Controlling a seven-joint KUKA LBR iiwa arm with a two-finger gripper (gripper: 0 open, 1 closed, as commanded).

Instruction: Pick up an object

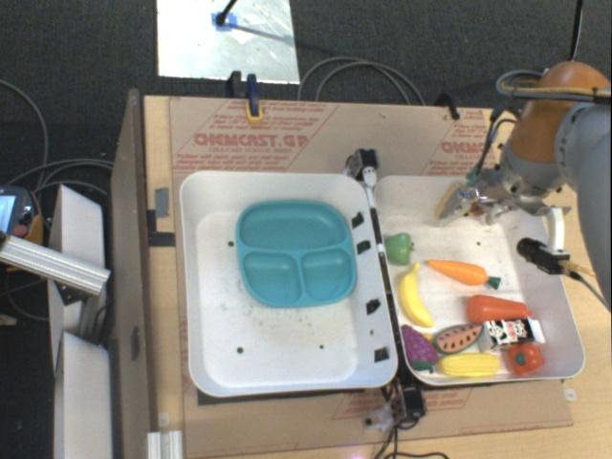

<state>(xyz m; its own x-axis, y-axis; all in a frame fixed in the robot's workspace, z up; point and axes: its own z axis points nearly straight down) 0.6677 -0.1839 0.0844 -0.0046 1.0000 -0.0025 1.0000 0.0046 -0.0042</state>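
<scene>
The pick looks hardly begun. The gripper (466,202) hangs over the bare upper end of the right bin (421,191), near its back wall, and nothing sits between its fingers. Whether those fingers are spread or pressed together I cannot tell; they show as a small metallic tangle against the white floor.

The toys all lie loose in the lower half of that bin, apart from the gripper: a green round fruit (398,248) by the divider, a banana (414,296) below it, a carrot (461,272) nearest the gripper, an orange-red vegetable (496,307), a purple piece (418,343), a brown oval piece (458,337), a corn cob (469,364), a black-and-white carton (511,331) and a tomato (525,356). Any of them could serve, so choosing, descending, closing and lifting all remain.

The left bin (215,352) holds a teal divided plate (295,253).

The arm (559,127) is cut off at the right edge, and its wrist hides part of the bin's rim. The crowded toys at the bottom overlap, so their exact outlines are hard to separate
</scene>
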